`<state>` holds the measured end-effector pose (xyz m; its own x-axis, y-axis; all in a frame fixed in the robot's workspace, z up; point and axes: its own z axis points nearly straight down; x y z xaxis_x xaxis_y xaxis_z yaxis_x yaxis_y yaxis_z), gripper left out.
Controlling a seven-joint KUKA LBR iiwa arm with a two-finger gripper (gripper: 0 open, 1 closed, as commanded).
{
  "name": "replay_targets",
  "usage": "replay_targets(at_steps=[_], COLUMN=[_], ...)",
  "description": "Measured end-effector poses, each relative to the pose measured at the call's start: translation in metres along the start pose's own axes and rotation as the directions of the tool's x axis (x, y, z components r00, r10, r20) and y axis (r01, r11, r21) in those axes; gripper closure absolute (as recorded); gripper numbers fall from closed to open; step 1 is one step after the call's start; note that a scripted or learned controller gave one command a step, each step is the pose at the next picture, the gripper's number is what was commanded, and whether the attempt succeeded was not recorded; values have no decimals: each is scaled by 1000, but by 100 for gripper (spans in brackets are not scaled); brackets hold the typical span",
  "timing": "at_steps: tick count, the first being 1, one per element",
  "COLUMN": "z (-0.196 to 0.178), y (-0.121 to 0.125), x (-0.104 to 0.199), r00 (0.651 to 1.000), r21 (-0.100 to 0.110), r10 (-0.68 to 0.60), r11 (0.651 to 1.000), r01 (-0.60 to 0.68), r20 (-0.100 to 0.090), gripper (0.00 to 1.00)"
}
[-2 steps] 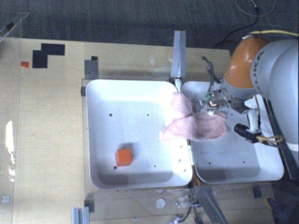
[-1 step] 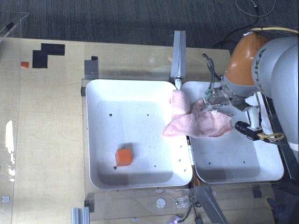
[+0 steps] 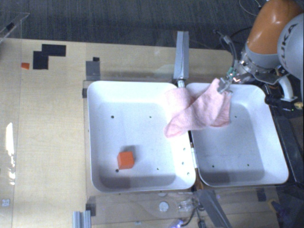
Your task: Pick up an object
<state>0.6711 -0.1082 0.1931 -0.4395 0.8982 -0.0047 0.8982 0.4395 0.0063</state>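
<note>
Two white bins (image 3: 95, 141); hand (image 3: 224, 86) clamped on pink cloth (image 3: 199, 110) (draped across both).

A pink cloth (image 3: 199, 109) hangs across the divide between the two bins, blocking passage there. The left bin (image 3: 95, 127) holds an orange block (image 3: 126, 160) near its front; open floor lies around it. The right bin's (image 3: 275, 141) near half is open.

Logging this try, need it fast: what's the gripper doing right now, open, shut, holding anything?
Gripper: shut on the pink cloth, pinching its upper corner; the cloth hangs across the divide between both bins.
</note>
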Motion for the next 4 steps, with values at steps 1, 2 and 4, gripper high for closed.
replay_targets(at_steps=[1,2,4], z=[0,0,103], y=[0,0,-55], x=[0,0,-6], r00=[1000,1000,999], r21=[0,0,-9], r10=[-1,-1,-37], r11=[1000,1000,999], r01=[1,1,37], r20=[0,0,6], gripper=[0,0,0])
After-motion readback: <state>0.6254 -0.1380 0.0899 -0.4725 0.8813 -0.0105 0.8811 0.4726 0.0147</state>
